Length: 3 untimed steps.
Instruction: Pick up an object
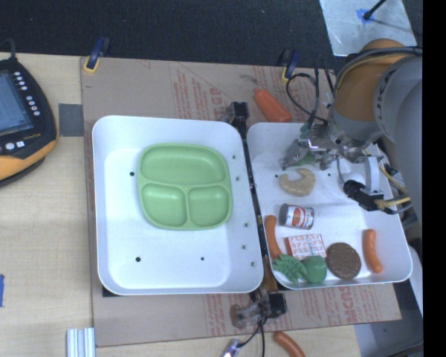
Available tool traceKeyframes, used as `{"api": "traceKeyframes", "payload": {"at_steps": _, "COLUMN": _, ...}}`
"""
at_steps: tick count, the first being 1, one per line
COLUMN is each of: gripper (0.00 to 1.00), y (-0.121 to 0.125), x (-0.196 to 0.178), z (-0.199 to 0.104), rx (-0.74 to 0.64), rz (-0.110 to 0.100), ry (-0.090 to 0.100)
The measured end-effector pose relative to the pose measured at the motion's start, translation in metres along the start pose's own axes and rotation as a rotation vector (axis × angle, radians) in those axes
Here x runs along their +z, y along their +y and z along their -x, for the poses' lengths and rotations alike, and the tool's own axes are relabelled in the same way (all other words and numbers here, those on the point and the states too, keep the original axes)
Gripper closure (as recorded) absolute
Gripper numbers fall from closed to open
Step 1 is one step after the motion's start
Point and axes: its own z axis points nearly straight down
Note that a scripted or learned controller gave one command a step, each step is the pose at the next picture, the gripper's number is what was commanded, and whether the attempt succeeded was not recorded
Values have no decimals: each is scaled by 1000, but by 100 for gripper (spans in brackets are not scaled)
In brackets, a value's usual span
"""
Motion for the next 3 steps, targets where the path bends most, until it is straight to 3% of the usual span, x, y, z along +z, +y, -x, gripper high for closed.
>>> {"api": "traceKeyframes", "payload": {"at_steps": 1, "gripper": 0, "y": -75, "x": 0, "z": -16, "rx": -2, "rz": 3, "ry": -1}}
{"api": "traceKeyframes", "payload": {"at_steps": 2, "gripper": 0, "y": -113, "x": 0, "z": -22, "rx": -4, "rz": 4, "ry": -1}}
{"api": "traceKeyframes", "payload": {"at_steps": 3, "gripper": 100, "y": -113, "x": -10, "z": -21, "rx": -10, "rz": 3, "ry": -4}}
